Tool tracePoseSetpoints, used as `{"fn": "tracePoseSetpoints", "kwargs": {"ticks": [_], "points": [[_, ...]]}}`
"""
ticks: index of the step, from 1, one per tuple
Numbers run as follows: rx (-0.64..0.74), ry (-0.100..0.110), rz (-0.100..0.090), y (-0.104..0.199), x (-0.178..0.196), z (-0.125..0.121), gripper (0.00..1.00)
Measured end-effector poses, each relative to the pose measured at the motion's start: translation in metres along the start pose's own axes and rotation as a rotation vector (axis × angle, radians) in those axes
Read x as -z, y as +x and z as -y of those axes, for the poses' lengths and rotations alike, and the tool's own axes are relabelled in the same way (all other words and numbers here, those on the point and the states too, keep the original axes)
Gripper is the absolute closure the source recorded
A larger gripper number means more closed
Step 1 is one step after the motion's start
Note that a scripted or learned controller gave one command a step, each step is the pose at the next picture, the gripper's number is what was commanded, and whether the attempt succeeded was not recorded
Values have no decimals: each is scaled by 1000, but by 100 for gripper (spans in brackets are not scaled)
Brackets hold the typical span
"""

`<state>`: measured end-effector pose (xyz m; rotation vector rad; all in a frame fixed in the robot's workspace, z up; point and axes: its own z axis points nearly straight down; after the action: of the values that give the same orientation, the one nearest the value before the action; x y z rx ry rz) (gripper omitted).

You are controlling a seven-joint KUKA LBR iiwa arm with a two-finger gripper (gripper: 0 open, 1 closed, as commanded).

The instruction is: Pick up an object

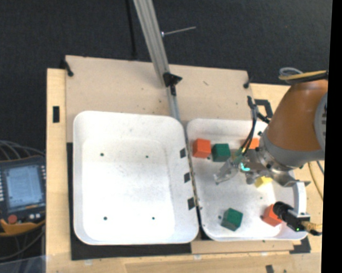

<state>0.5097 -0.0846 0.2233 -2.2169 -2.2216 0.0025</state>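
Note:
The right bin [212,231] holds several small blocks. An orange block [201,148] and a green block [220,152] sit side by side near its far left. Another green block [232,218] lies near the front edge. A red-orange block [271,215] rests at the front right, a yellow piece [262,180] shows under the arm, and an orange piece [253,143] peeks out beside the wrist. My gripper [230,169] hangs over the middle of the right bin, just right of the far green block. Nothing shows between its fingers.
The left bin [129,176] lies beside the right one. A slanted metal rail [158,47] runs from the top down to the bins' divide. A teach pendant [18,191] sits off the bench at left. The arm's orange body [296,121] covers the right bin's far right.

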Motion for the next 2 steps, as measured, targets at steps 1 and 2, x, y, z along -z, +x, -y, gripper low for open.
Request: {"fn": "tracePoseSetpoints", "kwargs": {"ticks": [1,2], "points": [[-5,-5,1,0,2,-1,0],[-4,2,2,-6,-54,-9,0]]}}
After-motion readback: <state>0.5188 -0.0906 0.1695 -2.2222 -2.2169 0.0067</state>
